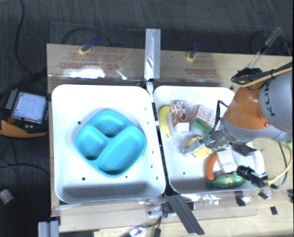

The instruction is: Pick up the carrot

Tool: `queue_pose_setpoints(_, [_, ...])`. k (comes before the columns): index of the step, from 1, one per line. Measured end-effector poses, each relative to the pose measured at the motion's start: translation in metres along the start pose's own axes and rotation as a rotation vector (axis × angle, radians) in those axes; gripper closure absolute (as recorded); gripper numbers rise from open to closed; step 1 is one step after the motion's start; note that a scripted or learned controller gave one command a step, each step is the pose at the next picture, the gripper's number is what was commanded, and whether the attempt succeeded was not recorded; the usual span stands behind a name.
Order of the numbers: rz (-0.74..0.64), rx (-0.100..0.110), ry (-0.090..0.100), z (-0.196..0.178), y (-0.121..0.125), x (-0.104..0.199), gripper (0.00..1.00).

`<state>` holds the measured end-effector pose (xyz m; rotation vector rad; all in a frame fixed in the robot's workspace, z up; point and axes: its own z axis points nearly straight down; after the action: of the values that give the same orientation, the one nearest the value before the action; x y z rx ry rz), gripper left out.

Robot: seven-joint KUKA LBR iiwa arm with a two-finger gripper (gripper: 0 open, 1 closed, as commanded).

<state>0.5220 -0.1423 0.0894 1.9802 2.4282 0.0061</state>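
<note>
The carrot is a short orange piece lying in the right bin, toward its front. It rests beside a white patterned packet and just above a green bottle. My gripper reaches in from the right and hangs over the bin's middle, just up and left of the carrot. It is above a small yellow item. The carrot lies free on the bin floor, and nothing is seen held in the gripper.
A banana, a red-and-white snack box and a green-and-white carton crowd the back of the right bin. A blue divided plate sits in the left bin. Cables trail at the right.
</note>
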Motion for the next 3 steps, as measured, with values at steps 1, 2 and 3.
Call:
queue_pose_setpoints(1, [-0.229,0.011,0.005,-0.0648,-0.0387,0.0031,0.0])
queue_pose_setpoints(2, [-0.231,0.01,0.011,-0.0727,-0.0378,0.0056,1.0])
queue_pose_setpoints(3, [-0.231,0.01,0.011,-0.0727,-0.0378,0.0055,0.0])
